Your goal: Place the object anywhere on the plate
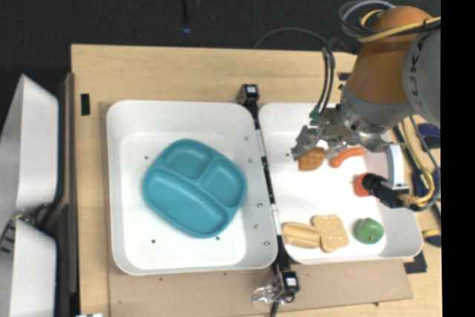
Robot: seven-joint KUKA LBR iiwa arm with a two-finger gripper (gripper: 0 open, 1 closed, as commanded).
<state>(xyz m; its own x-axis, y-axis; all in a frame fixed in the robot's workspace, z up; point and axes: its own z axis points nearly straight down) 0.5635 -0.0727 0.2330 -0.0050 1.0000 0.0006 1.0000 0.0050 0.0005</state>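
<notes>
right now gripper (312,148), grip state unclear, sits over lumpy orange nugget (312,160) in rt bin; glossy teal plate (194,187) lies left.

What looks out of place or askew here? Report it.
Nothing is spilled or damaged. The teal divided plate lies turned at an angle in the left bin, not square to its walls. The food items sit loosely scattered in the right bin, below the gripper.

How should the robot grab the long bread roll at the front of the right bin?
Probably from straight above, closing across the bread roll at its middle. It lies flat and long, running left to right, so its narrow width suits the grip. The cracker touches its right end, so avoid that end.
</notes>
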